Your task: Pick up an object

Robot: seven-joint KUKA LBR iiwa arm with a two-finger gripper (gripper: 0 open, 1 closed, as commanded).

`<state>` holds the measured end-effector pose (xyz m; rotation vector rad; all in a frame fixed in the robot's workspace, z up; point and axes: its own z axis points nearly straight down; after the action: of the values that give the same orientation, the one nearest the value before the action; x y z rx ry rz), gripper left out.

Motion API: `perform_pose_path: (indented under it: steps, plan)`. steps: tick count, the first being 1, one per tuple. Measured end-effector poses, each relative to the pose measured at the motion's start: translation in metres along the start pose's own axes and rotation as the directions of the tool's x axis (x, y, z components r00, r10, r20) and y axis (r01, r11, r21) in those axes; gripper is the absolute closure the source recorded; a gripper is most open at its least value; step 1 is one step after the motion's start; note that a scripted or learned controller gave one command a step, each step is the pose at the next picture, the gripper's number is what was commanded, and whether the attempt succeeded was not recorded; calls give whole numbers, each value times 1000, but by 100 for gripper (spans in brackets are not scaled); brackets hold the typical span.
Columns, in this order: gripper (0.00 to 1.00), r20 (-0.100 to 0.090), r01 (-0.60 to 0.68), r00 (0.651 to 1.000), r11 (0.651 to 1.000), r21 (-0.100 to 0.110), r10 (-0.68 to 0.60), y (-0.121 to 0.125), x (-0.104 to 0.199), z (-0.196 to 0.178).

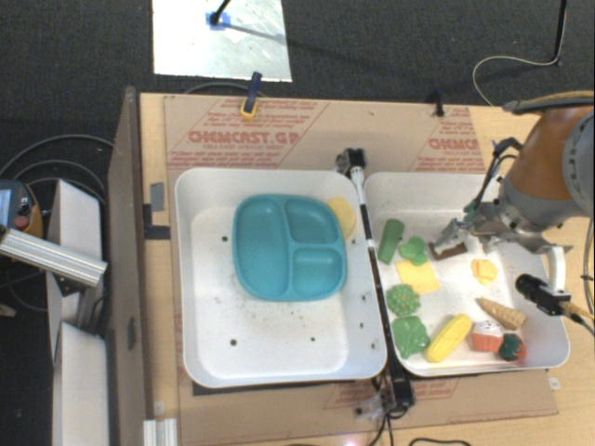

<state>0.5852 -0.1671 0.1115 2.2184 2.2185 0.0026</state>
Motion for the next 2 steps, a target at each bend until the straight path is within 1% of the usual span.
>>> perform_pose_path:
  steps: [1, 2]
  plan:
    - [0, 0, -2, 1000, 1000, 3, 2, -9, -42, 28]
    - [0, -4, 4, 1000, 1000, 7, -4, -50, 33, -25]
